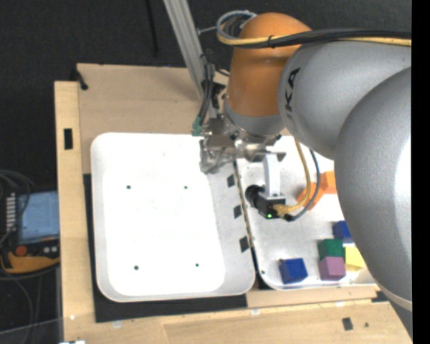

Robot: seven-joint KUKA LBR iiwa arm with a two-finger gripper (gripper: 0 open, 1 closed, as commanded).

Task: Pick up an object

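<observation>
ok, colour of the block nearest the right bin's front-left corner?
Blue block, clearest in the camera view.

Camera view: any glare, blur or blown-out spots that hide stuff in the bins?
Camera view: the left bin is nearly blown out to flat white, with soft shadow only at its rim; the arm is big, slightly soft and covers much of the right bin; the blue block and purple block stay readable.

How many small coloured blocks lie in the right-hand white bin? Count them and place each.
5 visible: a blue cube at the near edge, a purple cube beside it, a green cube behind that, a yellow block and another blue block against the arm. The arm may hide more.
</observation>
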